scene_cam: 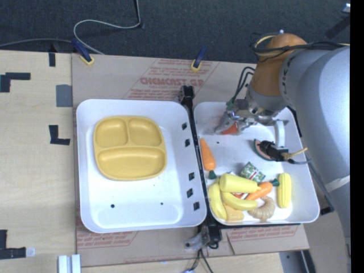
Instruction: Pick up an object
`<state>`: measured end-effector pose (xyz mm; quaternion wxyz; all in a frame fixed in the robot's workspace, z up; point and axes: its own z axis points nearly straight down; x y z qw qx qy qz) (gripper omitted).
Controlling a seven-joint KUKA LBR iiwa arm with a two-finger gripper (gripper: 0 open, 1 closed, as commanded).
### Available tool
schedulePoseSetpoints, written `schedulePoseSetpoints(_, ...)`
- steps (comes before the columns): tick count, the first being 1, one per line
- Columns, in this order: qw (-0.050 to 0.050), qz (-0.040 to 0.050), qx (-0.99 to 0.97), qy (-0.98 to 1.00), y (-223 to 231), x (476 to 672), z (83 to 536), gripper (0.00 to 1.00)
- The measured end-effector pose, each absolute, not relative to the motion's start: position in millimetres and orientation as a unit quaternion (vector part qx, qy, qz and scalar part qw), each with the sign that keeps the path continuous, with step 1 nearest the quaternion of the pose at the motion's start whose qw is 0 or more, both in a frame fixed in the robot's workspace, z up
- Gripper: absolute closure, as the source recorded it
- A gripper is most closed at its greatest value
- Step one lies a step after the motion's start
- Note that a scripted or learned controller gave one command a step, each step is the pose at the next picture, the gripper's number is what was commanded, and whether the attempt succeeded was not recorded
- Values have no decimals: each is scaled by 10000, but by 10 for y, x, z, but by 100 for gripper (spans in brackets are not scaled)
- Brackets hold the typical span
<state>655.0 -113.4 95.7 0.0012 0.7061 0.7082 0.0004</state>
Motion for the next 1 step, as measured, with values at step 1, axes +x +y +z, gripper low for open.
schedulePoseSetpoints(1,0,6,7060,7082,-356,5954,1922,100)
